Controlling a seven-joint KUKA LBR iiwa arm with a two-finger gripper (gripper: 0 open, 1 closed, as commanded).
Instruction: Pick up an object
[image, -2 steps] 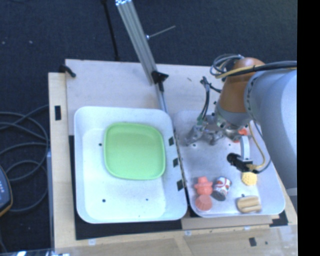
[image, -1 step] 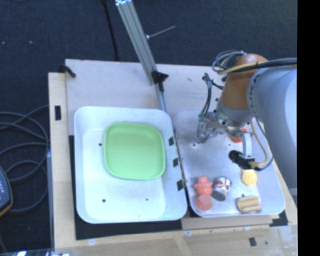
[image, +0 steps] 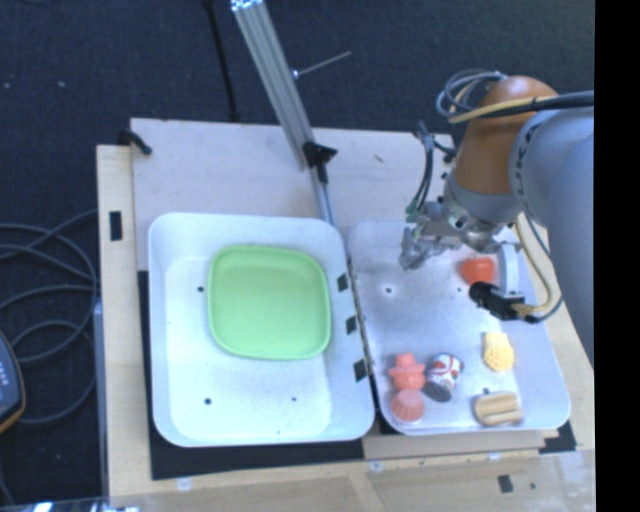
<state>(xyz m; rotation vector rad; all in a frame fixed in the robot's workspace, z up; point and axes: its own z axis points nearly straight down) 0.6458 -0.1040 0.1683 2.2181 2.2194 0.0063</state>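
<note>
Nearest the camera, along the front edge of the right bin (image: 560, 385), lay a small cluster of toy foods: a tan bread roll (image: 497, 408) in the front right corner, a pink round piece (image: 407, 405) on the front left, an orange-pink knobbly piece (image: 405, 371) just behind it, and a red, white and dark object (image: 443, 372) between them and the roll. Behind the roll sat a yellow ridged piece (image: 498, 352), and farther back, near the arm, an orange block (image: 479, 269).

Reaching in from the right, the grey arm (image: 560, 165) with its orange band (image: 497, 135) held the gripper (image: 413, 252) low over the back left part of the right bin, on bare white floor, well apart from the front cluster and to the left of the orange block. Nothing was seen between its fingers; whether they were spread or pressed together could not be told from this angle.

Across the divide, the left bin (image: 180, 380) carried a light green square plate (image: 270, 302), lying flat toward its back half. A metal strut (image: 283, 85) slanted up from between the bins, and black cables (image: 45, 290) trailed over the dark floor to the left of the bench (image: 120, 300).
</note>
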